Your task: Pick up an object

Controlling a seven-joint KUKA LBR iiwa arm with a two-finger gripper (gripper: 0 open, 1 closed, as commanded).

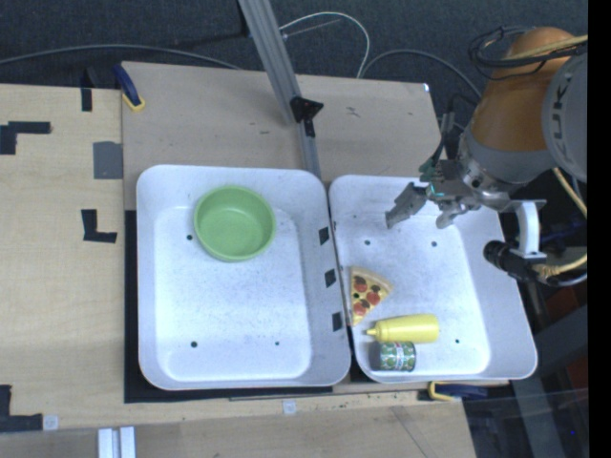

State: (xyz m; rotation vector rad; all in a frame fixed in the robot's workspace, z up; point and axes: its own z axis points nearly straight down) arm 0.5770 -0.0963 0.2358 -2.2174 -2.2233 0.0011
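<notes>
My gripper (pixel 424 211) hovers over the upper part of the right bin (pixel 477 284), fingers spread open with nothing between them. Well below it, near the bin's front left, lie a toy pizza slice (pixel 367 294), a yellow mustard bottle (pixel 405 328) on its side, and a small green can (pixel 394 356) just under the bottle. A green bowl (pixel 235 222) stands in the upper part of the left bin (pixel 239 332).
A slanted metal pole (pixel 277 55) runs from the top down to the gap between the bins. Cables (pixel 334 27) loop over the bench behind the bins. The arm's orange band (pixel 520 84) sits at the right edge.
</notes>
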